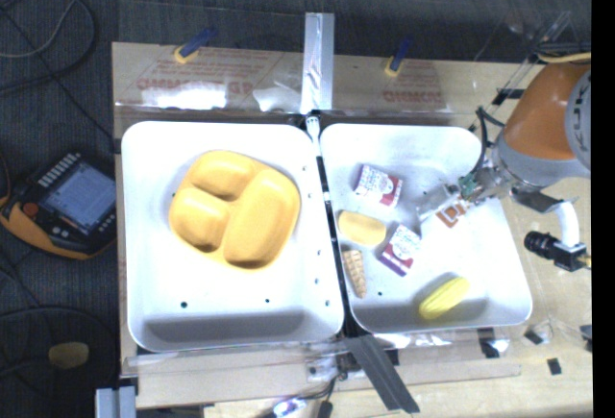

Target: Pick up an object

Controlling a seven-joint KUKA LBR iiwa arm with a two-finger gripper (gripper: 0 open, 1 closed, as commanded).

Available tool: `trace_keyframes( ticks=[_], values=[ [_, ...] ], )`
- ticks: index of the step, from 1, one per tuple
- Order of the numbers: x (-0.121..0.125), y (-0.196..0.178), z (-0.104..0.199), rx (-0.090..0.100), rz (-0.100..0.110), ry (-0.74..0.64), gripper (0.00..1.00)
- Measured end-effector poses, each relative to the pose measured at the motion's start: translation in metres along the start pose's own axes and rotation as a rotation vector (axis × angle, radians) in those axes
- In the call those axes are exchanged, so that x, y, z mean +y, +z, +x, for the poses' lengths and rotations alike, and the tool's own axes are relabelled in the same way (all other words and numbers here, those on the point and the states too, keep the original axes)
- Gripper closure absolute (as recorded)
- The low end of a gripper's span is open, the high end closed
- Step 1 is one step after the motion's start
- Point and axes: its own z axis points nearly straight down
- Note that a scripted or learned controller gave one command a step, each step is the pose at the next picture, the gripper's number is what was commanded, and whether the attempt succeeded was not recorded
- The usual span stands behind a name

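My gripper (448,206) reaches in from the right and hangs low over the right part of the right bin (500,258). A small red and white bit (451,216) sits right at its tip; I cannot tell whether it is held. To its left lie a red and white packet (377,184), a yellow block (361,228) and a second red and white packet (401,249). A ridged tan piece (355,272) lies along the bin's left wall. A yellow oval thing (443,296) rests near the front.
The left bin (144,301) holds one big yellow lobed object (233,208). A metal divider (318,61) stands behind the seam between the bins. A handheld controller (67,205) lies on the floor to the left.
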Motion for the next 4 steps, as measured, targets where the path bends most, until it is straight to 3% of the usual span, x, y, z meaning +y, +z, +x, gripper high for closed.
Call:
trace_keyframes(
  ticks=[1,2,3,4],
  values=[
    [0.014,0.029,0.014,0.006,0.016,-0.04,0.0],
    [0.016,0.02,0.016,0.012,0.017,-0.043,1.0],
    [0.001,-0.032,0.011,0.006,0.036,0.533,1.0],
    [0.013,-0.071,0.06,0.007,0.035,0.402,1.0]
  ],
)
